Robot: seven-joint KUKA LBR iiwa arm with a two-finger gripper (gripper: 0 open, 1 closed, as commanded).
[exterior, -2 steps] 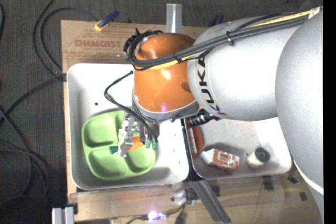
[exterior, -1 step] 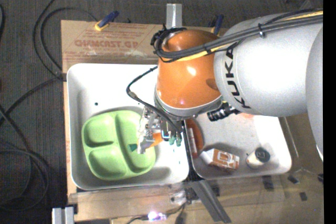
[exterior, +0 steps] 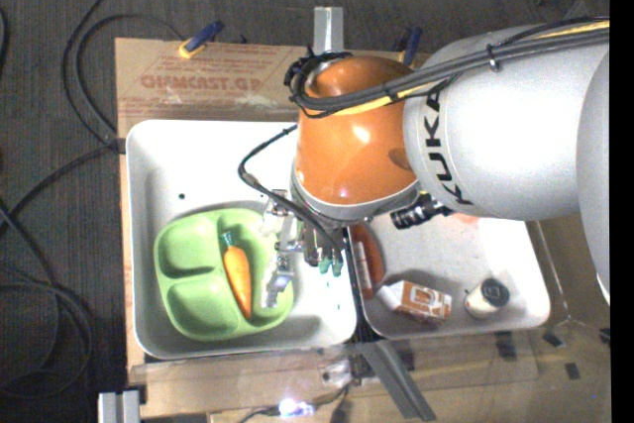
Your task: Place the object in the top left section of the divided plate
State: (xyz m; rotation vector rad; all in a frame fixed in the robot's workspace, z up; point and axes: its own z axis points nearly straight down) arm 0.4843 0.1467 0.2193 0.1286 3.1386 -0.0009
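We see the big grey KUKA arm (exterior: 515, 124) and its orange band (exterior: 352, 139) covering much of both white bins, so the back of the right bin (exterior: 535, 297) is hidden from us. The claw (exterior: 282, 277) hangs below the band over the right edge of the green divided plate (exterior: 188, 258); we cannot tell whether it is wide or narrow, since its tip blurs against the plate. The carrot (exterior: 237, 277) lies on the plate's central ridge, just beside the claw. The plate sits in the left bin (exterior: 149, 173). In the right bin we make out a reddish sausage-like item (exterior: 369, 263), a small carton (exterior: 419, 300) and a round white object (exterior: 487, 296). Cardboard (exterior: 198, 84) lies behind the bins; cables (exterior: 79, 35) trail over dark carpet (exterior: 59, 233).
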